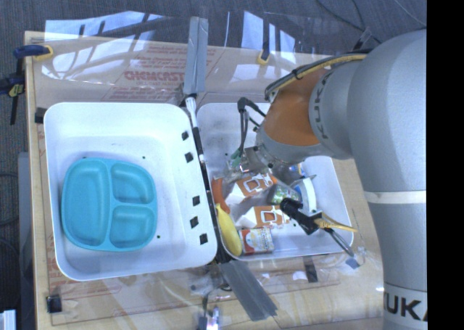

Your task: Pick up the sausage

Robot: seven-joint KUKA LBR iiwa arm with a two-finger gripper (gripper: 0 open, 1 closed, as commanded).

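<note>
Right bin (217,122), white, shallow; landmark for this entry.

Tool (250,162): low over the bin's middle, under the orange-banded wrist; released or clenched, cannot tell.

Sausage (217,192): reddish-orange piece, identification tentative, against the bin's left wall, just above a yellow banana (228,231). Long axis appears to follow that wall. It lies left of and slightly nearer the camera than the tool, close by; judged a short shift toward that wall is needed.

Clutter: packets, bottle, black-handled utensil.

Left bin: blue divided plate (109,204).
</note>
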